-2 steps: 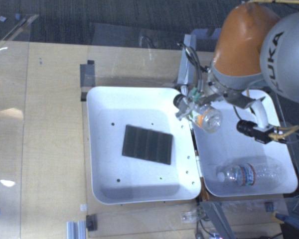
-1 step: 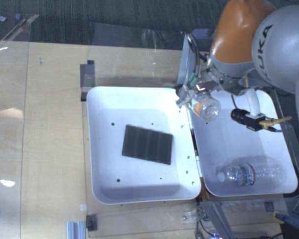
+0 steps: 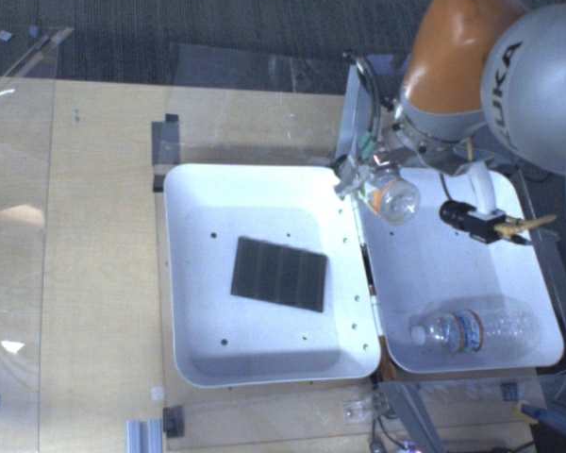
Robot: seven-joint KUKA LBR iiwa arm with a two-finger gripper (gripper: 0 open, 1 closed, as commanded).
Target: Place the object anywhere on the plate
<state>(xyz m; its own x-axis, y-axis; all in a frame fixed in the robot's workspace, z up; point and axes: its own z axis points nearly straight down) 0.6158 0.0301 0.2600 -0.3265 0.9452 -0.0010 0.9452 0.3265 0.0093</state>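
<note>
Two white bins sit side by side on the bench. Nearest the camera, in the right bin (image 3: 538,347), a clear plastic bottle (image 3: 472,329) lies on its side, untouched. In the left bin (image 3: 184,253) the dark ribbed plate (image 3: 279,273) lies flat with nothing on it, so the placing itself is not yet done. Farther back, over the seam between the bins, the gripper (image 3: 373,173) appears to pinch a small clear container with an orange end (image 3: 393,199), lifted above the right bin's far corner. Judging from this, the pick looks accomplished; the carry across to the plate and the release remain.
</note>
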